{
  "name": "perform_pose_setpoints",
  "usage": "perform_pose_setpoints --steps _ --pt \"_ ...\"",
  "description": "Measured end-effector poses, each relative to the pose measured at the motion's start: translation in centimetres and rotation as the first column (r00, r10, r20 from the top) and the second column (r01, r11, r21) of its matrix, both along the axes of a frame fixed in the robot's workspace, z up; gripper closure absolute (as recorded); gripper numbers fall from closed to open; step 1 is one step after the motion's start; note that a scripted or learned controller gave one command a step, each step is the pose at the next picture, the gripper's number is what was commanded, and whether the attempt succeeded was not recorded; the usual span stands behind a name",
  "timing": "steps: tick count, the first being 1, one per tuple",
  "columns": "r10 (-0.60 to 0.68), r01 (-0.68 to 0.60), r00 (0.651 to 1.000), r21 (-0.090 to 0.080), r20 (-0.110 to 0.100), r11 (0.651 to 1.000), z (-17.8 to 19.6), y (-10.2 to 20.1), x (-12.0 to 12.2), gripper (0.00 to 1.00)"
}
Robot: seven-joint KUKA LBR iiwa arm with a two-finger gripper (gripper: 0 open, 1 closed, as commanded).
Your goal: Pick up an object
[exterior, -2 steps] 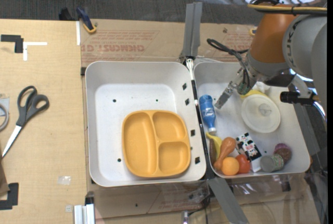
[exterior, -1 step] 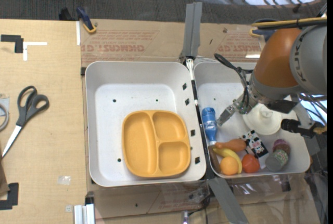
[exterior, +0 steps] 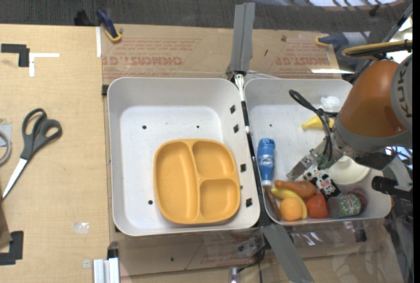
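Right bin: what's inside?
In the right bin: blue bottle, banana, orange, tomato, carrot, yellow piece. The arm and tool cover whatever lies beneath them.

Grey arm, orange band, black cable, metallic end effector.

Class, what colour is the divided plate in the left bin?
The divided plate is yellow-orange all over, seen clearly in the camera view.

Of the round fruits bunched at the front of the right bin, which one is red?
The tomato-like red fruit, between the orange fruit on its left and a dull, mixed-coloured piece on its right. It lies just below the gripper.
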State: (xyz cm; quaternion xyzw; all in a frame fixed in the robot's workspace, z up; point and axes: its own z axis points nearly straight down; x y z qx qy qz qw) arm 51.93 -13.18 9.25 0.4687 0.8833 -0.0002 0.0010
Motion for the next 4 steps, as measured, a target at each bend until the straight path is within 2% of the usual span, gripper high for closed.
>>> perform_pose_setpoints --steps 1,2,3,4 --pt "-0.129 0.129 0.992 0.000 0.002 0.992 0.1 0.6 10.5 0.00" --pt "-0.282 0.282 0.959 0.000 0.002 0.959 5.1 -4.1 11.5 0.00" --pt "-0.336 0.336 0.942 0.005 0.002 0.942 2.6 -4.1 11.7 0.00" --pt "-0.436 0.436 0.900 0.015 0.012 0.900 2.2 -3.9 11.9 0.00"
